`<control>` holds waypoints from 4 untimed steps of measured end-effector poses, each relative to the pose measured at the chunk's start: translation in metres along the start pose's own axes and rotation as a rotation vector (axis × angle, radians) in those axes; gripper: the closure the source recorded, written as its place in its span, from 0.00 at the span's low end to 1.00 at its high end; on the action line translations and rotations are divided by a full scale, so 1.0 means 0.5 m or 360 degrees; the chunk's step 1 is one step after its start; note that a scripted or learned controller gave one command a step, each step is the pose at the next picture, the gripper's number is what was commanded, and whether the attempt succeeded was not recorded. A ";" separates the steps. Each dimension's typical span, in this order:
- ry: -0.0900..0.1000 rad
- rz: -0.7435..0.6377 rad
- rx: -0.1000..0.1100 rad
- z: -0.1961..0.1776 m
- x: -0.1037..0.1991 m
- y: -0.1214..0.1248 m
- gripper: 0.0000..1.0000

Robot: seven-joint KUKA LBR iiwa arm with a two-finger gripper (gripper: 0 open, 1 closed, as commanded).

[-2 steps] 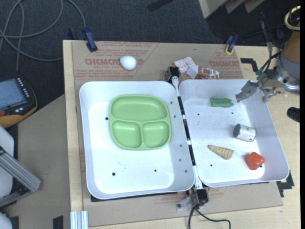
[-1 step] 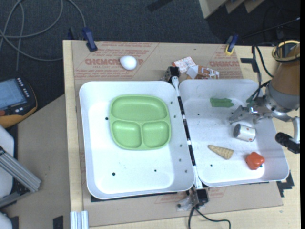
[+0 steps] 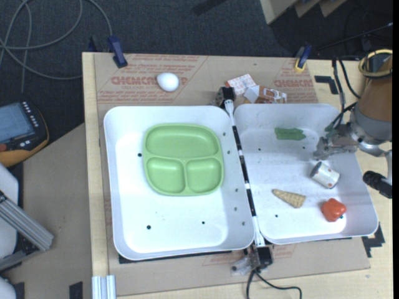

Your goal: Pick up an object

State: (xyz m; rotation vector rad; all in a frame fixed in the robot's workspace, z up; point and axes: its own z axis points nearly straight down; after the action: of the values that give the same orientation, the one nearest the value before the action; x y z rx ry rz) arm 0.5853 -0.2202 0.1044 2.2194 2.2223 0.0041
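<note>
Dark carpet floor, looped cables

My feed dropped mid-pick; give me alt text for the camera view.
The tool hovers at the right bin's right side, just above a small white cup, with a green piece, cone and red-orange toy nearby. The left bin holds a green divided plate.

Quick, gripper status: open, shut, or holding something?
Gripper: cannot be told; it sits in the right bin just above a small white cup.
</note>
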 end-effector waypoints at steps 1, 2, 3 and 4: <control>0.0002 -0.0001 0.0001 0.000 0.001 0.000 0.00; 0.0000 0.0002 0.0007 0.041 0.044 -0.045 0.00; 0.0006 -0.0001 0.0007 0.039 0.009 -0.084 0.00; -0.0001 0.0000 -0.0003 0.018 0.006 -0.080 1.00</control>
State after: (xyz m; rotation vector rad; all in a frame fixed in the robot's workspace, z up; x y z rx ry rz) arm 0.5451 -0.2172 0.0954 2.2180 2.2212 0.0055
